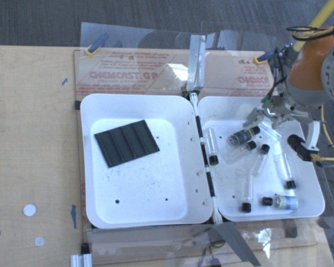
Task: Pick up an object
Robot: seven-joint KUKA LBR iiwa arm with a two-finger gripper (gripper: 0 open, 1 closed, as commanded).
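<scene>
My gripper [271, 117] hangs low over the upper part of the right bin [309, 207], below the arm's orange band. Just to its lower left lies a dark vial [244, 136], close to the gripper, and contact cannot be made out. Several clear vials with black caps are scattered in this bin: one [211, 145] by the left wall, one [246, 192] at the front, and one [282, 168] toward the right. A labelled vial [281, 202] lies at the front right. A black ridged pad [126, 142] lies flat in the left bin [94, 204].
A metal divider post [196, 63] and clear plastic sheeting stand behind the bins. Cables [309, 35] hang near the arm at the upper right. The wooden bench [33, 121] stretches to the left, with a small white disc [29, 209] on it.
</scene>
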